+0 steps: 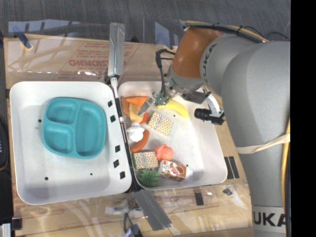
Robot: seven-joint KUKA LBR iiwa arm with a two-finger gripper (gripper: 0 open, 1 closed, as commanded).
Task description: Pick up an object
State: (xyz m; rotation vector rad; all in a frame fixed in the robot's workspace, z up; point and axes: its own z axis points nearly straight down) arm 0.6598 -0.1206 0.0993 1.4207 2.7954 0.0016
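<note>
My gripper reaches down into the back left part of the right bin. Its tip is right by an orange wedge-shaped piece that lies against the bin's left wall. A yellow banana lies just right of the gripper, and a checkered cracker-like tile sits just in front of it. I see nothing lifted off the bin floor.
More items line the right bin's left and front sides: a white lump, a red-orange sausage shape, a red-orange fruit, a checkered block, a green toy and a brown carton. A teal divided plate lies in the left bin.
</note>
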